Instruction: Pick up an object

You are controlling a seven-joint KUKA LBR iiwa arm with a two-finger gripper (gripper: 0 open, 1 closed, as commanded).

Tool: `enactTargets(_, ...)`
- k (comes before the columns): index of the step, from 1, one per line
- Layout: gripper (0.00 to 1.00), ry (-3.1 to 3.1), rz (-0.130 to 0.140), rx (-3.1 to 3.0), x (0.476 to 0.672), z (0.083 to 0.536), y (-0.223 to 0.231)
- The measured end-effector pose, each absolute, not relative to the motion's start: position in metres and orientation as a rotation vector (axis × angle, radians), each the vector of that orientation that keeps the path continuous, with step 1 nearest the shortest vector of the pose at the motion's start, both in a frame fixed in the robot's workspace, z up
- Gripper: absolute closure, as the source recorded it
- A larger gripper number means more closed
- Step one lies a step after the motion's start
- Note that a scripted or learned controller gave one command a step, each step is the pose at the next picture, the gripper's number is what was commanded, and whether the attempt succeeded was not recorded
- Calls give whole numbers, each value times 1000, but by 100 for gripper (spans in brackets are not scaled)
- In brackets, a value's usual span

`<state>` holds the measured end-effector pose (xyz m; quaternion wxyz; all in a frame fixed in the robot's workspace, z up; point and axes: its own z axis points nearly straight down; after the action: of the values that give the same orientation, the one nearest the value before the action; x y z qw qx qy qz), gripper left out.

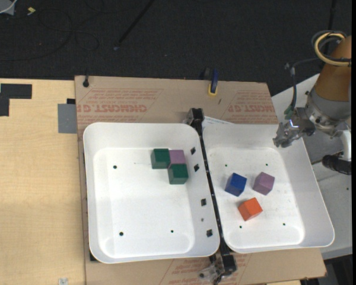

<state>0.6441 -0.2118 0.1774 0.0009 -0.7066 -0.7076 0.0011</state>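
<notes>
Blocks sit in our right bin [320, 218]: the purple block [263, 183] lies nearest the gripper [283, 136], down-left of it, beside blue [236, 184] and orange [250, 208] ones.

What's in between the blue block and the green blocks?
From the camera view, the black divider where the two bins' rims meet lies between the blue block and the green blocks; the rest is bare white bin floor.

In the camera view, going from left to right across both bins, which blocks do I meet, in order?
Dark green cube → light purple cube, with a second green cube just below it → blue cube → orange cube → purple cube.
</notes>
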Motion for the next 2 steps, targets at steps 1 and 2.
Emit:
enactTargets(1, 100, -2223, 3, -2217, 644, 177, -212)
enactTargets(2, 100, -2225, 0, -2219, 644, 197, -213)
